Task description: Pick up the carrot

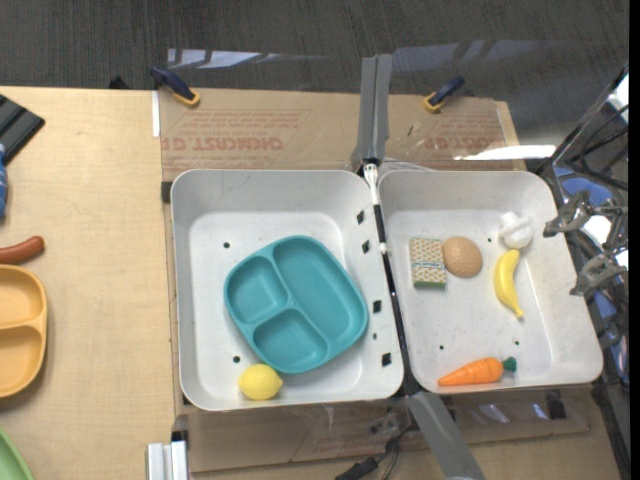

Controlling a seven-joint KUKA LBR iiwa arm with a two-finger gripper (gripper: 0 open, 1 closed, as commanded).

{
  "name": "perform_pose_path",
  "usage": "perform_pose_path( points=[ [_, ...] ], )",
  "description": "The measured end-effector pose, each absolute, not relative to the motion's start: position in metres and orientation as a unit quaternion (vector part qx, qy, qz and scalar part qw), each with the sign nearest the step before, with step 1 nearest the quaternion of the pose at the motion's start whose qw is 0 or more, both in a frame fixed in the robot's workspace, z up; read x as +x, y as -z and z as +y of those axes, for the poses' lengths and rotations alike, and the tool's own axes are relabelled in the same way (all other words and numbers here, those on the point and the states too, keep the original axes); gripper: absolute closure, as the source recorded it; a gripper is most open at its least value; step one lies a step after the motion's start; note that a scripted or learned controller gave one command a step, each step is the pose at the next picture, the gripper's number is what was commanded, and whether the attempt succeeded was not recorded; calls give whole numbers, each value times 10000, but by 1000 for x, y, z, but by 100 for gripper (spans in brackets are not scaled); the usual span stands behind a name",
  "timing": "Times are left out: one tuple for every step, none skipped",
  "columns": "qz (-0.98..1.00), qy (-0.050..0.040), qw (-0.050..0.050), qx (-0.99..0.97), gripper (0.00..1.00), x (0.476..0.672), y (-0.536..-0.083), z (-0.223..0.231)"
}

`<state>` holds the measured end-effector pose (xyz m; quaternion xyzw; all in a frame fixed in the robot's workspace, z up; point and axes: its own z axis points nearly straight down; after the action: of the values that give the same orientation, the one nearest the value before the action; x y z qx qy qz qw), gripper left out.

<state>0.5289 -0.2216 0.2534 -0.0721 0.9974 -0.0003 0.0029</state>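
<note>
the carrot (471, 372) lay against the near wall of the right bin (560, 288), below the banana (509, 282). that wall could block a finger. the gripper's (590, 243) state could not be told.

Single fixed camera above bench, slanted downward, both white bins (190, 268) in frame.

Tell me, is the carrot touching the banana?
Apart. The camera view shows bare white bin floor between the carrot and the banana.
</note>
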Motion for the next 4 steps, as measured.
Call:
perform_pose_path(
  points=[
    [9738,-7,12,-2274,0,539,-170,-221],
    [9840,-6,11,-1782,0,522,-129,-222],
    [9926,7,30,-1214,0,493,-263,-222],
    [9941,-1,26,-1083,0,573,-235,-221]
  ],
)
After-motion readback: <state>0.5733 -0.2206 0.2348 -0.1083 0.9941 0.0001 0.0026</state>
